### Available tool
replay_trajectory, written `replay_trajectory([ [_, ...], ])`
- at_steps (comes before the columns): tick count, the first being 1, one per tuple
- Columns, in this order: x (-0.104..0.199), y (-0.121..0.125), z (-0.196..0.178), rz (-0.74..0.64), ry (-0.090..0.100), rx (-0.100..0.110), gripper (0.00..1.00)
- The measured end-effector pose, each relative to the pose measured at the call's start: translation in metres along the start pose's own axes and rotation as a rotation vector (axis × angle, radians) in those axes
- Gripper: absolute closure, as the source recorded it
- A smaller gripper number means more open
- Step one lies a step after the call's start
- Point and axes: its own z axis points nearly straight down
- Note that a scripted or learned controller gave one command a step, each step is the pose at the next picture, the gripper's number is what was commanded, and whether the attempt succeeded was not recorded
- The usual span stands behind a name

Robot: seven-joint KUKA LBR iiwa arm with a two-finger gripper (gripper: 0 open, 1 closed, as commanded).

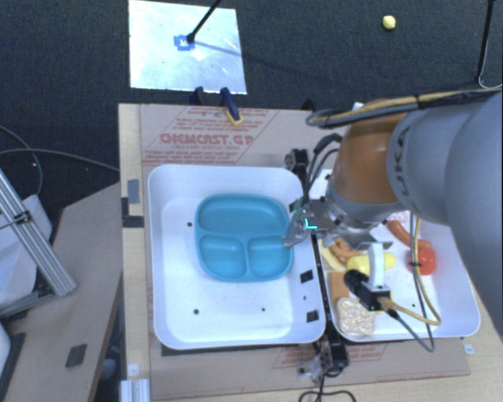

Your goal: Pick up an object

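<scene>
My gripper (301,228) hangs low over the divide between the two bins, at the right edge of a blue divided plate (240,238) that lies in the left bin (169,267). A cyan light glows on it. The right bin (460,314) holds small food-like items: an orange piece (339,250), a yellow piece (358,262), a red piece (425,256), an orange stick (398,231) and a beige textured disc (355,316). The arm's grey body and orange band (369,169) hide much of that bin.
A black cable plug (363,287) and a yellow cable (420,294) trail from the arm over the right bin. Behind the bins lie printed cardboard (208,137), a blue clamp (230,107) and a shiny metal sheet (187,47). A small yellow ball (388,22) lies on the dark floor.
</scene>
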Motion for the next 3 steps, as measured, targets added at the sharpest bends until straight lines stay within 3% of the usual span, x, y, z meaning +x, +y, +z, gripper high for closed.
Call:
replay_trajectory([
  [1,0.107,0.03,-0.042,-0.014,0.006,-0.006,0.0],
  [2,0.063,-0.032,-0.131,0.002,0.002,-0.007,0.0],
  [3,0.147,-0.005,-0.165,-0.011,0.005,-0.006,0.0],
])
